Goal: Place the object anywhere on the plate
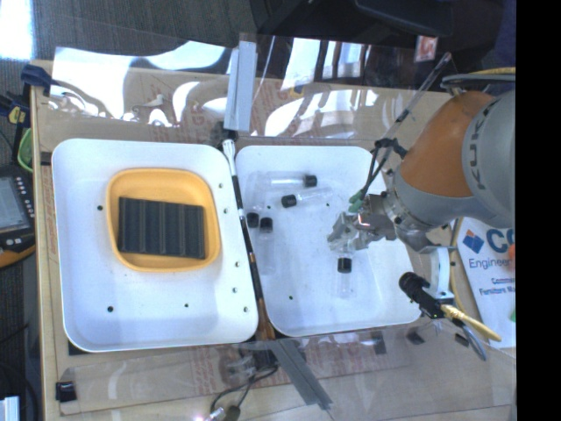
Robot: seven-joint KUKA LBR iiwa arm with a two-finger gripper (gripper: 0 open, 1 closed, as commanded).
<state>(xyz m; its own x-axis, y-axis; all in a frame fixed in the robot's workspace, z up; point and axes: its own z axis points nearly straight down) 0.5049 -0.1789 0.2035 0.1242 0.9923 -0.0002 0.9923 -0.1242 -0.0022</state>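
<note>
Several small clear vials with black caps lie in the right bin. Taking the gripper as landmark: one vial lies just below it, upright in the frame, black cap toward the gripper, clear body trailing away toward the bin's near edge. Long axis runs roughly near-to-far across the bin.

Other vials sit to the gripper's left and up: one with its cap pointing left, one with its cap at the right end, plus two loose black caps by the divider.

Fingers: blurred and tangled with cables here. Can't tell how far open they are, and nothing is visibly between them.

Plate, yellow with a dark ribbed insert, sits in the left bin, well to the gripper's left, across the divider.

My read: the nearest vial is the likely target, still on the bin floor. Pick needs a short drop toward the near edge, closing across the vial's width. Then a long carry left over the divider.
</note>
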